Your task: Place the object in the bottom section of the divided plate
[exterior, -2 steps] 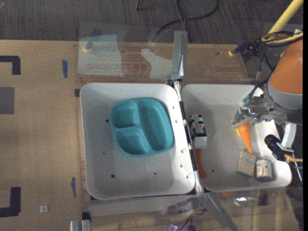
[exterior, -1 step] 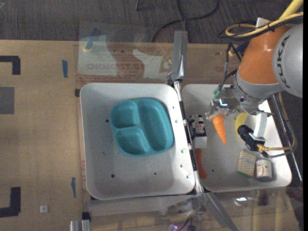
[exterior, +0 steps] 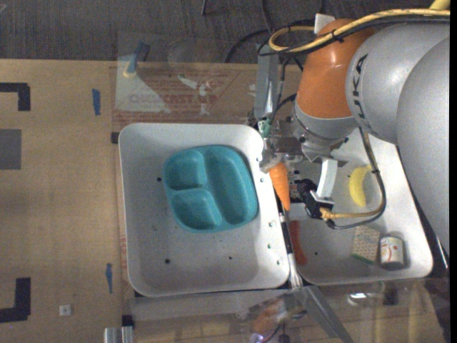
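The end effector (exterior: 280, 164) is clamped on a carrot (exterior: 280, 186), orange and tapered, hanging over the wall between the two bins. The carrot could slip or snag on that wall before reaching the teal divided plate (exterior: 211, 188) in the left bin (exterior: 143, 213).

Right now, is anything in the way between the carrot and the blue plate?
Only the white bin's raised rim lies between them. The carrot sits up at the claw, over the seam between the bins, and the blue plate lies just left with nothing in its sections.
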